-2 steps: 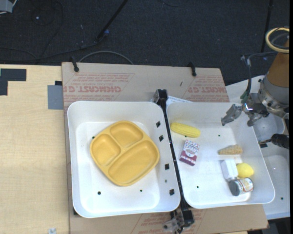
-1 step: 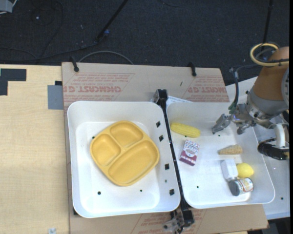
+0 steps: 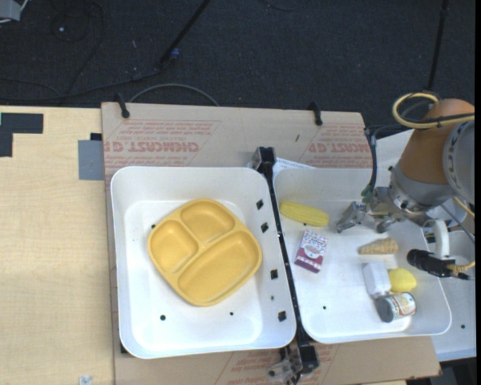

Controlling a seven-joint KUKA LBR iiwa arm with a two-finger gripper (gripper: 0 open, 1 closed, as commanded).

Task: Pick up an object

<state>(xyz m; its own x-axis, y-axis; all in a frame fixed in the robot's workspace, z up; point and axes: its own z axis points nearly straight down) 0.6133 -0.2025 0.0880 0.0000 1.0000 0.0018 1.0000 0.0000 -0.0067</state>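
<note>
Gripper (image 3: 361, 216) over the right bin (image 3: 337, 327), fingers spread, nothing between them, with corn cob (image 3: 305, 212), small carton (image 3: 311, 251), cone (image 3: 378, 248), lemon (image 3: 402, 279) and can (image 3: 396, 306) inside; left bin (image 3: 136, 311) holds yellow divided plate (image 3: 204, 251).

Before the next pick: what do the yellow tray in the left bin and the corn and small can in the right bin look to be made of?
Tray: looks like moulded plastic, matte yellow, one piece with three smooth compartments. Corn: probably a plastic toy, evenly yellow with a faint sheen; too small to be sure. Can: seems metal, with a bright shiny end and a printed label round its side.
</note>
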